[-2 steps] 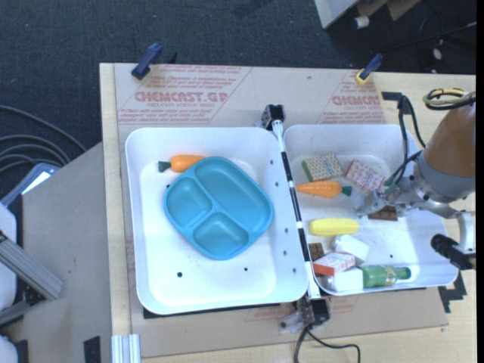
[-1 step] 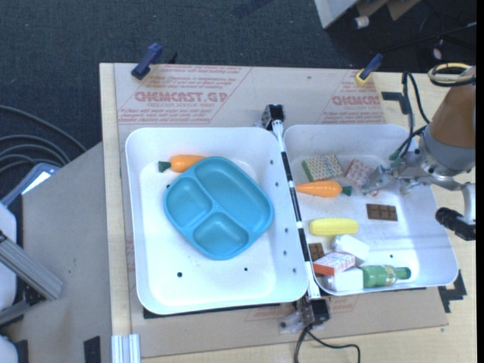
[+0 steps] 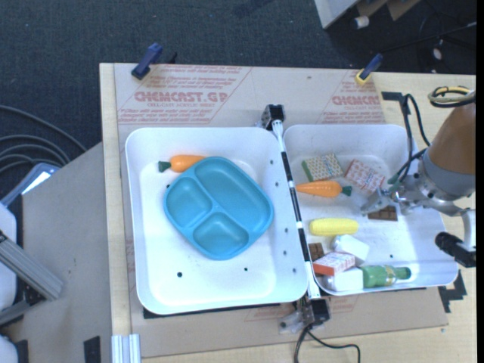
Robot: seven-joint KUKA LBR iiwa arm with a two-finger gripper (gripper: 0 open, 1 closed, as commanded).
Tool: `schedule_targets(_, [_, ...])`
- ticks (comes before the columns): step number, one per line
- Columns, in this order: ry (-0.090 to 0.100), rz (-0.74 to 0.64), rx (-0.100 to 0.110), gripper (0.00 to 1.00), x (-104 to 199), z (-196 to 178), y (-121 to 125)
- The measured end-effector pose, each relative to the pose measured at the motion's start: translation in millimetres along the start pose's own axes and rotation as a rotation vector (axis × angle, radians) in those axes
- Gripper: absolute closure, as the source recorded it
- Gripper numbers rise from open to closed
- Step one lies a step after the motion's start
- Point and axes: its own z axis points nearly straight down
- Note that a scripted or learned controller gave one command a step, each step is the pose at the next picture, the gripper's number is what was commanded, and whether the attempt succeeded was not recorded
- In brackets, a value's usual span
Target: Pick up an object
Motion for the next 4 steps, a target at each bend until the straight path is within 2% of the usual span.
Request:
schedule_targets(1, [-0.002, 0.000, -0.005, 1.00, 0, -12, 2])
schedule_targets(2, [-0.001, 0.000, -0.005, 0.00, 0, -12, 2])
schedule_targets(3, [0.000, -0.001, 0.000, 0.00, 37, 2, 15])
schedule_targets(4, [0.000, -0.001, -0.002, 1.00, 37, -8, 15])
